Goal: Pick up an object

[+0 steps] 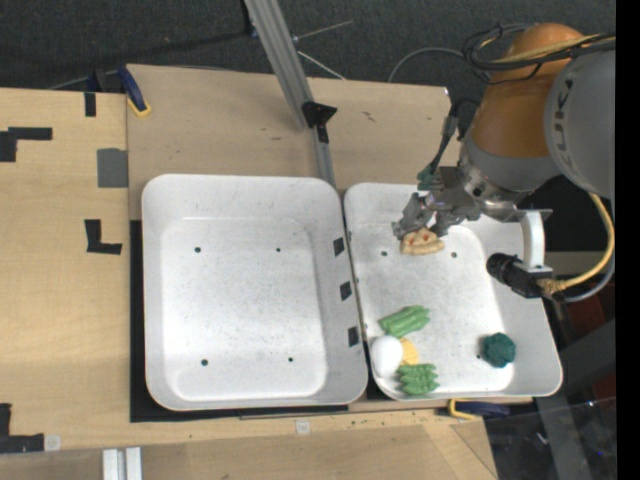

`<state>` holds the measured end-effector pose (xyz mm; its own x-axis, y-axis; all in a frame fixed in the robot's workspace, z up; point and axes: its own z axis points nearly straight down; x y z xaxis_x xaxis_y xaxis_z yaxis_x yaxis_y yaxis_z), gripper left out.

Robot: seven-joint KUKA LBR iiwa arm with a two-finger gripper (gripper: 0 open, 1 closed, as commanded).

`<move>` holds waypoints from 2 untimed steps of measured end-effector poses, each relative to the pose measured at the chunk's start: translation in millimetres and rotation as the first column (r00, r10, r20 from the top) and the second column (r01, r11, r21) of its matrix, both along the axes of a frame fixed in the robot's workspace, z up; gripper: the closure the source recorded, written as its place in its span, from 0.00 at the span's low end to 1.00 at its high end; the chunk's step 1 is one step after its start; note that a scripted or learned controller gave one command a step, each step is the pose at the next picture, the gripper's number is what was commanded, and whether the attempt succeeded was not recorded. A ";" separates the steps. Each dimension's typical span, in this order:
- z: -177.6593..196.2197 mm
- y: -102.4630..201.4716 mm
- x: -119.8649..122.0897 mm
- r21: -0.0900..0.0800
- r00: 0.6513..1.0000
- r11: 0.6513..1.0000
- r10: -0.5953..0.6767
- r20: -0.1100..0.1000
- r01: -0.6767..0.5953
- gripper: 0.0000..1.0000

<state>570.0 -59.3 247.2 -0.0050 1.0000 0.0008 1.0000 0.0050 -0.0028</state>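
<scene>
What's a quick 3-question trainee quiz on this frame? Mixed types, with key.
1. True or false: the gripper is above the left bin.
2. The dark green lump in the right bin lies near which corner? A) far left B) near right C) near left
3. What colour is the round object beside the green toys?

Key: 1 false; 2 B; 3 white.

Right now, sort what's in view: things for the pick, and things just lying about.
For the pick: claw; tan flat toy right below it.

Lying about: light green ridged toy; white egg; small yellow piece; dark green ridged toy; teal lumpy toy.
</scene>
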 end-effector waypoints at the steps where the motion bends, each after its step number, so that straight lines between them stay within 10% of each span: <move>1: 2.3 47.7 8.6 0.000 1.000 1.000 0.001 0.001 -0.001 1.00; 2: 1.9 99.7 23.7 0.001 1.000 1.000 0.002 0.002 -0.002 1.00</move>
